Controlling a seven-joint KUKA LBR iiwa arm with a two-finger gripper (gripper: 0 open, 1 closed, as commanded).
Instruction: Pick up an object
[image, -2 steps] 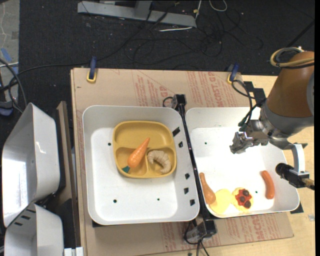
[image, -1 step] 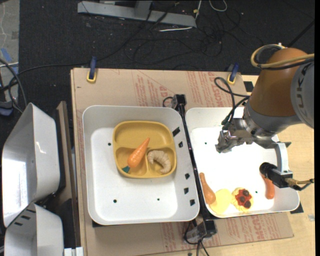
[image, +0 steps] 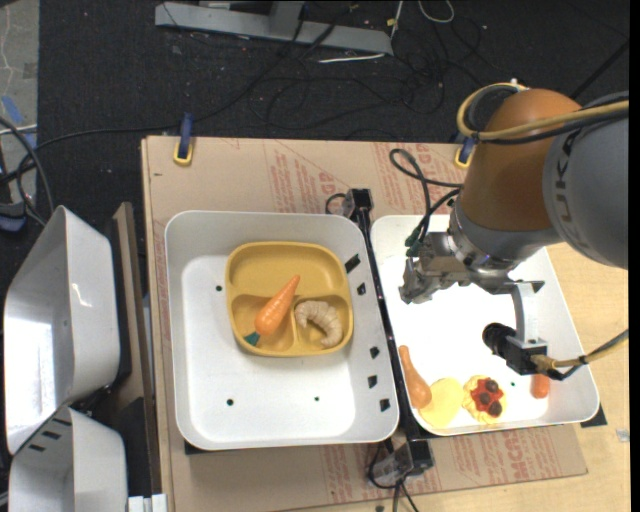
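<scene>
Right bin (image: 560, 300): gripper (image: 420, 280) hanging over its upper left part, nothing visible between its fingers; whether they are spread or closed I cannot tell. Candidates along the near edge, well apart from it: orange drumstick-shaped toy (image: 412, 372), yellow piece (image: 448, 398), red-and-dark berry cluster (image: 487, 396). Left bin (image: 200, 400): yellow tray (image: 290, 258) holding carrot (image: 278, 306) and shrimp (image: 320, 322). Risk, by my estimate: a straight descent closes on bare floor; the flat yellow piece may slip.

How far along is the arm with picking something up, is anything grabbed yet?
Done: the arm is over the right bin, and the gripper sits low near its upper left. In hand: nothing visibly between its fingers. Left: an actual grasp and lift. The toy foods lie at that bin's front edge; the carrot and shrimp rest on the yellow plate.
</scene>
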